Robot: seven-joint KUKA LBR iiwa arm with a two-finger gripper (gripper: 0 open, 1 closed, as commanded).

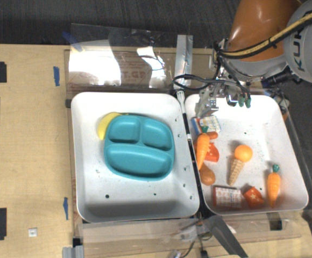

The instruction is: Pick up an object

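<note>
My gripper (206, 105) hangs over the far left corner of the right bin (290, 144), just above a small white, red and blue carton (210, 124). Nothing shows in its grasp. Below the carton lie an orange carrot (201, 145), a red pepper piece (212, 154) and a brown lump (207, 175). An ice cream cone with an orange scoop (239, 163) lies mid-bin. Along the near side are a tin can (227, 196), a red fruit (254, 196) and a small carrot (274, 185).
The left bin (86, 171) holds a teal divided plate (139, 147) with a yellow piece (107, 122) poking out at its far left edge. A clear plastic sheet (118, 63) stands behind the bins. Cables (199, 82) trail by the wrist.
</note>
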